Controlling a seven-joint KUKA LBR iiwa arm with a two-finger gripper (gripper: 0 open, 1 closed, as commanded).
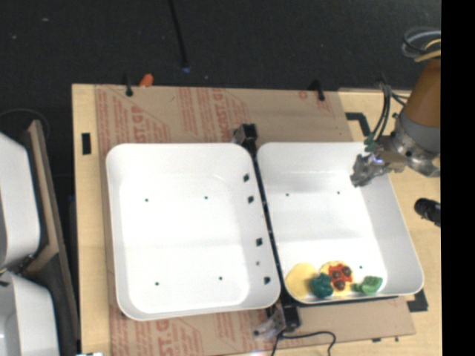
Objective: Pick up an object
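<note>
So the bench (pixel 178 113) has two white bins sitting side by side, touching along a black clip strip down the middle. The left bin (pixel 126 199) is just bare white floor with a few small dark dots on it. The right bin (pixel 312 199) has all the stuff, bunched up in its 6 o'clock corner against the near wall: a pale yellow disc (pixel 299 279) furthest left, a teal lump (pixel 321 287) touching it at about its 4 o'clock, then a red thing (pixel 340 273) with dark spots just at the teal one's 1 o'clock, and a small green piece (pixel 369 283) at the red thing's 4 o'clock, right by the bin's rim. The red one seems to sit on something yellow, can't really make out what. The gripper (pixel 361 170) is over at the right bin's 2 o'clock edge, hanging around the rim, well apart from the pile at the near end. It's small and blurry there, so honestly I can't tell how it's set, and nothing visible is in it. The arm (pixel 423 110) runs off from it toward 2 o'clock, orange band above the grey wrist.
</note>
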